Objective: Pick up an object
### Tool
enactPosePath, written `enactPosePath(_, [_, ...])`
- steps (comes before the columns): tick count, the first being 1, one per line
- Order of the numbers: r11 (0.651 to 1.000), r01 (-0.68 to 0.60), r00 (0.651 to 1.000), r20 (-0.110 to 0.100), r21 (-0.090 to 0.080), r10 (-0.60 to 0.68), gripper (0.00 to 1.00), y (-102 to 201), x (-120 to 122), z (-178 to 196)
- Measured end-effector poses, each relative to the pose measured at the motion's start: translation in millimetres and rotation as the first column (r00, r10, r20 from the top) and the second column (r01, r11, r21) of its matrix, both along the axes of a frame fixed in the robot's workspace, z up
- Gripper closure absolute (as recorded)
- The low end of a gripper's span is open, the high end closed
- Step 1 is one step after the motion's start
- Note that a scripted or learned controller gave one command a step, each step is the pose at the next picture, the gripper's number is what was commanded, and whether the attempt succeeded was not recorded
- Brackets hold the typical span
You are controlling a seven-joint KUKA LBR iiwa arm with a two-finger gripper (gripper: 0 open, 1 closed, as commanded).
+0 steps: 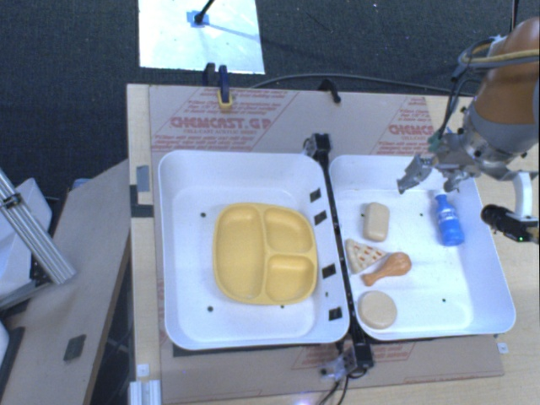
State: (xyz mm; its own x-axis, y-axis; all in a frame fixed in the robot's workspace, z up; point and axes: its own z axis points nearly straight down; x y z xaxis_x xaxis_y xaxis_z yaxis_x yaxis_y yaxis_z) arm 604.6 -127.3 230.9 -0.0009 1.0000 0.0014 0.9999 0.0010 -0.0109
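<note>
Lying tilted: blue bottle point(448, 220), right bin point(485, 310) at 2 o'clock | tool point(432, 175) above-left, fingers spread apart, holding nothing

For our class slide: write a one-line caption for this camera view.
Gripper above the right bin, near a blue bottle; yellow tray in left bin.

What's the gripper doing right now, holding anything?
Gripper: above the top of the right bin, near the blue bottle; nothing seen between its fingers; open or shut cannot be told.
</note>
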Motion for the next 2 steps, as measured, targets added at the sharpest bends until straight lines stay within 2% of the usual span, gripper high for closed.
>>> enactPosePath(1, [1.0,-0.002,1.0,0.012,-0.001,0.002,0.0,0.4,2.3,7.5])
enactPosePath(2, [1.0,0.0,1.0,0.011,-0.002,0.001,0.0,-1.4,-0.2,-34.1])
